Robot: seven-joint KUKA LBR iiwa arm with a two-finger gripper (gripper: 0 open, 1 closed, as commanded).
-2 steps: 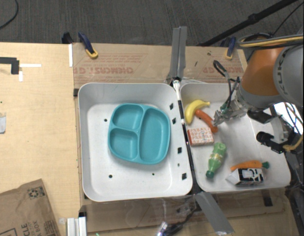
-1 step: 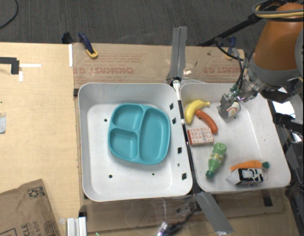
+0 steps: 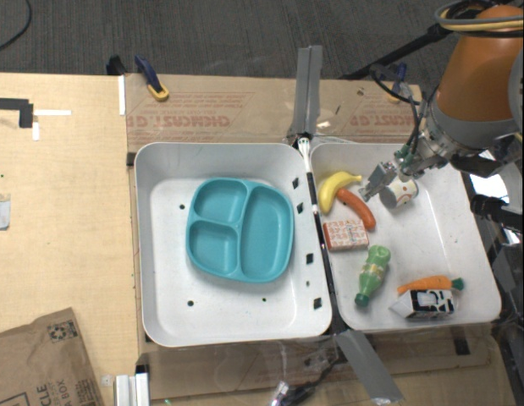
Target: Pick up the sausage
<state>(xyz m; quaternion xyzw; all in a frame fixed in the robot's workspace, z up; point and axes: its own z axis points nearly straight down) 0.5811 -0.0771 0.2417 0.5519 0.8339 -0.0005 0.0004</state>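
The hand is seen just right of the sausage in the right bin, its grip state impossible to tell.

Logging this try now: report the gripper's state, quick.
Gripper: over the right bin, just right of the sausage; nothing seen between its fingers; open or shut cannot be told.

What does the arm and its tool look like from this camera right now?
The arm is bulky and rounded, with a broad orange band above a grey wrist section. A yellowish ring edges the top of the orange part. Thin dark cables run along it, with small green bits near the wrist. The tool is small, grey metal, beside a pale cylindrical part.
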